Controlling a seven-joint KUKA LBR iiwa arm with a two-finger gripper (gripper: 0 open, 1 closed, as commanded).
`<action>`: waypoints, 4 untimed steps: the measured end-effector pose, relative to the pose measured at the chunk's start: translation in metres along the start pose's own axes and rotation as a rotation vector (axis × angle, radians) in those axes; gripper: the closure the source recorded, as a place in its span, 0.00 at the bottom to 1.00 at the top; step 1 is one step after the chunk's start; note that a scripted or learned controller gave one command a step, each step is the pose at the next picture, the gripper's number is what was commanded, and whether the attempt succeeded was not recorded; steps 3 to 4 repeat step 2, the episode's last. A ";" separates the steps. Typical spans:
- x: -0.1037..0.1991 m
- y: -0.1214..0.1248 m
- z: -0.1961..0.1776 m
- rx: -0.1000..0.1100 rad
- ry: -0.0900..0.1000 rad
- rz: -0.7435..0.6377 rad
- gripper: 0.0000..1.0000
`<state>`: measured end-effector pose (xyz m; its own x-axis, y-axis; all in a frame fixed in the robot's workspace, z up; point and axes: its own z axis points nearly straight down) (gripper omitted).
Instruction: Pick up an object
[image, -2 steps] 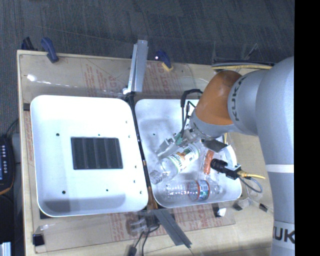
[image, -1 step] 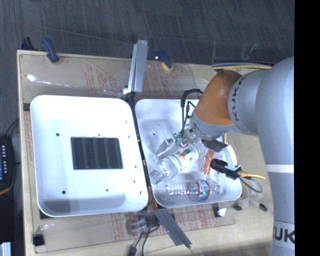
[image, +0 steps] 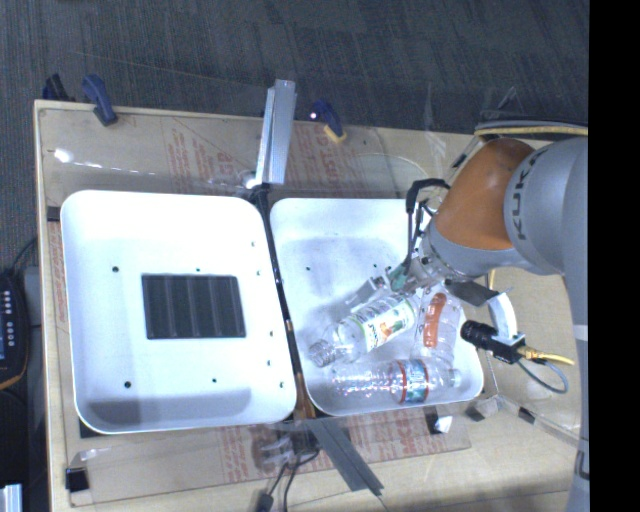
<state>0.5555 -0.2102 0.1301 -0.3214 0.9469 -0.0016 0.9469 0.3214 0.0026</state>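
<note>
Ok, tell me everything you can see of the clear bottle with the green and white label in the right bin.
The clear plastic bottle with the green and white label lies on its side in the right white bin, slanting from lower left to upper right. Its body looks crumpled and see-through, the label wrapping its middle. It rests among other clear plastic bottles, one with a red label just below it. The arm's hand hangs near its upper end; contact cannot be judged.

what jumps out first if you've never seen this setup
The grey arm with its orange band reaches in from the right over the right bin, where clear plastic bottles lie in a heap near its front right corner. The left bin holds a dark ribbed rectangle at its middle.
</note>
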 end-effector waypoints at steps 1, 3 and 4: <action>0.009 -0.022 0.038 0.003 0.003 -0.192 0.00; 0.009 -0.021 0.027 0.001 0.002 -0.196 1.00; 0.009 -0.021 0.027 0.001 0.002 -0.196 1.00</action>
